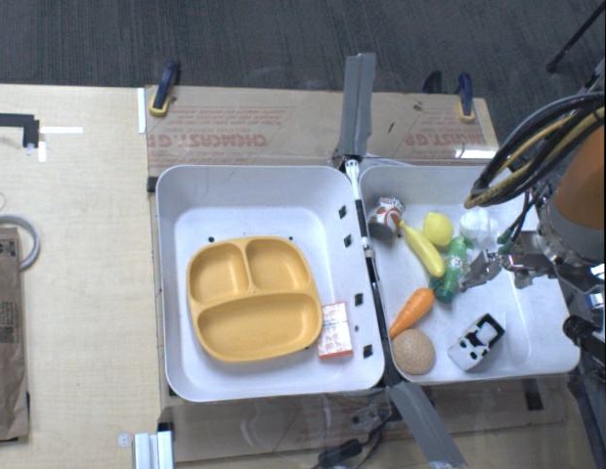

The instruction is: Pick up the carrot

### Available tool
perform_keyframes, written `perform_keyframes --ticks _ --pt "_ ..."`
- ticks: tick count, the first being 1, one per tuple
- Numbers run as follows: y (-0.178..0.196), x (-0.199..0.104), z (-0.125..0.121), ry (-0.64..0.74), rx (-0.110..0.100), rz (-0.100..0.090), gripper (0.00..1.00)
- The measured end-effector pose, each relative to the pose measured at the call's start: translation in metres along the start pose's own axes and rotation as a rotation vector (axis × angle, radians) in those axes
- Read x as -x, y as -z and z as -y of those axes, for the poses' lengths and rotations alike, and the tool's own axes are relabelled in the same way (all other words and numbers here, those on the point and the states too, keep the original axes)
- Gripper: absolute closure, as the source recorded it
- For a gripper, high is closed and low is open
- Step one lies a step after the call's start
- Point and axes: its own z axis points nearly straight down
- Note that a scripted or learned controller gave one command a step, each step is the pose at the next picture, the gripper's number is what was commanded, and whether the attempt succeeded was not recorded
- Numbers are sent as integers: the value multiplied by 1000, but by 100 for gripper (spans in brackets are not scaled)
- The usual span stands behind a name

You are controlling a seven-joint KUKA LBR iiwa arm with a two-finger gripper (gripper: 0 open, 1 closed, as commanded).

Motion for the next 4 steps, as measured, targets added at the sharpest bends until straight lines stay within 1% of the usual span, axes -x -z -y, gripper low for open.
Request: perform_keyframes --ticks 1,2,3,4 --pt "-5 -62 -24 -180 0 1 0" --pt "-6 -87 -19 -80 -1 1 0" --pt "6 -57 -19 -373 0 1 0" --pt "1 -78 -5 -187 -1 1 0"
